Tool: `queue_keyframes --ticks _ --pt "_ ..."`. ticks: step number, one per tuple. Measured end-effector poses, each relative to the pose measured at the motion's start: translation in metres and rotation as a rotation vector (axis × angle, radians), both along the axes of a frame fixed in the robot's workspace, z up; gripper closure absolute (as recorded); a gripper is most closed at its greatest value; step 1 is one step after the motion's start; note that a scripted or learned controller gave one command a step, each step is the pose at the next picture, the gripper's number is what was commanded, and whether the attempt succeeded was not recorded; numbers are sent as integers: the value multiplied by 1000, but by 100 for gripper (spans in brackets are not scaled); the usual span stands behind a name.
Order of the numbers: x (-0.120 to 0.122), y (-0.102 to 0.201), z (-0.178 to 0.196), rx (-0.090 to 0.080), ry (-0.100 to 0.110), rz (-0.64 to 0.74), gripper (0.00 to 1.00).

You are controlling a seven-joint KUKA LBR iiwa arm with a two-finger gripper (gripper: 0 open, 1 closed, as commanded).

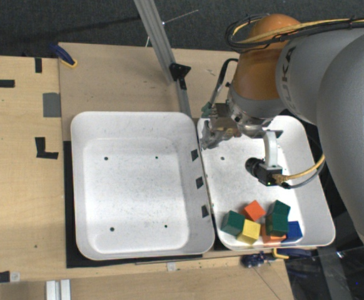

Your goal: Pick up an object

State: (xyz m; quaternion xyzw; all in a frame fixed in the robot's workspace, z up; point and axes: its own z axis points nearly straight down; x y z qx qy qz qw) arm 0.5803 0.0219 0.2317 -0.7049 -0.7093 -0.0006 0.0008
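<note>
While the grey arm (319, 86) is reaching in from the right and covering much of the right bin (316, 167), the desk (19, 186) is carrying both white bins side by side, and the left bin (132, 186) is lying well clear of the work. Everything worth picking is sitting in the right bin's near end: a loose heap of small blocks, well apart from the gripper (214, 131), which is hovering over the far left corner of that same bin, close to the wall shared with the left one. From the gripper, then, the heap is lying toward the camera and somewhat to the right, diagonally across the bin floor.

Whether the fingers are spread or closed I cannot tell (they are sitting in a dark tangle under the wrist), and nothing is showing between them.

Within the heap, the green block (234, 222) is lying nearest the gripper, with the yellow block (251, 230) touching it and the orange block (254, 210) just behind. These are roughly cubic, so no long axis is governing the approach; they are sitting turned at odd angles to the bin walls.
</note>
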Motion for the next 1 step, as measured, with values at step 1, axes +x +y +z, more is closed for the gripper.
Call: queue_keyframes --ticks 1 --pt "7 58 5 0 1 1 100"
